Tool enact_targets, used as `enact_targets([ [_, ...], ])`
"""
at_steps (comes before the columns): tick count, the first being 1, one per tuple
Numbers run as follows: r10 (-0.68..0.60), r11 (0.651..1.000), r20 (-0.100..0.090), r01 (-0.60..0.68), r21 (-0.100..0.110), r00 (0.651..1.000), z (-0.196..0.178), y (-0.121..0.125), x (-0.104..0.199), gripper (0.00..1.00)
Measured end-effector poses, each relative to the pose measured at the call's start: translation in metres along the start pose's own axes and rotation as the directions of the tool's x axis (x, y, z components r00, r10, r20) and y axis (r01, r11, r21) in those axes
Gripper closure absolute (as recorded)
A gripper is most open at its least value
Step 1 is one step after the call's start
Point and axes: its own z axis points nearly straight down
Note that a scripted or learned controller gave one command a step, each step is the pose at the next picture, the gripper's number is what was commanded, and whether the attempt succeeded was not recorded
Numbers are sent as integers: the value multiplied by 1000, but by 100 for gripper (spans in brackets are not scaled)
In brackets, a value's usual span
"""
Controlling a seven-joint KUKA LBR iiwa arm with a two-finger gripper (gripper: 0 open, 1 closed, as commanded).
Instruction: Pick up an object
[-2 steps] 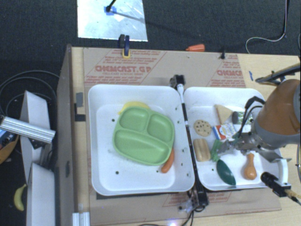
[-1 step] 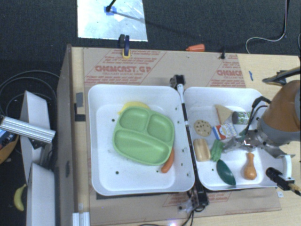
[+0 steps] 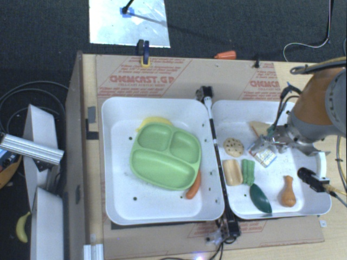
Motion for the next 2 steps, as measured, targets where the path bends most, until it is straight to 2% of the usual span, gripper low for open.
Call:
enact_targets([
  [1,9,1000,3,-9,-1,1000,-101,-52,-18,0],
  [2,1,1000,-5,-1,13,1000,-26,-61,38,0],
])
